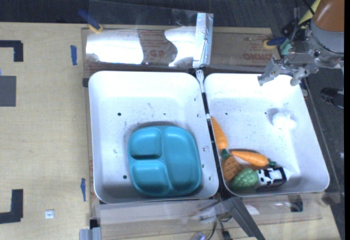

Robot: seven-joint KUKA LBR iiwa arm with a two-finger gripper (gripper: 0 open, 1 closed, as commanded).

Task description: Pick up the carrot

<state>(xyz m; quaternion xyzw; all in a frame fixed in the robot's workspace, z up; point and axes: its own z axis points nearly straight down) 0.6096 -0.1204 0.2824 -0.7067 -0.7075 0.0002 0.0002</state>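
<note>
Two orange carrot-shaped pieces lie in the right bin (pixel 306 124). One carrot (pixel 219 133) runs along the divider wall at the bin's left side. The other carrot (pixel 250 157) lies crosswise near the front, just right of the first one's lower end. My gripper (pixel 282 76) hangs over the bin's far right corner, well away from both carrots. It is open, with nothing between its fingers.
Beside the carrots sit a tan waffle-like piece (pixel 230 167), a green bumpy toy (pixel 244 179) and a black-and-white toy (pixel 272 175). A small white object (pixel 283 120) lies mid-right. The left bin (pixel 109 97) holds a blue divided plate (pixel 163 160).
</note>
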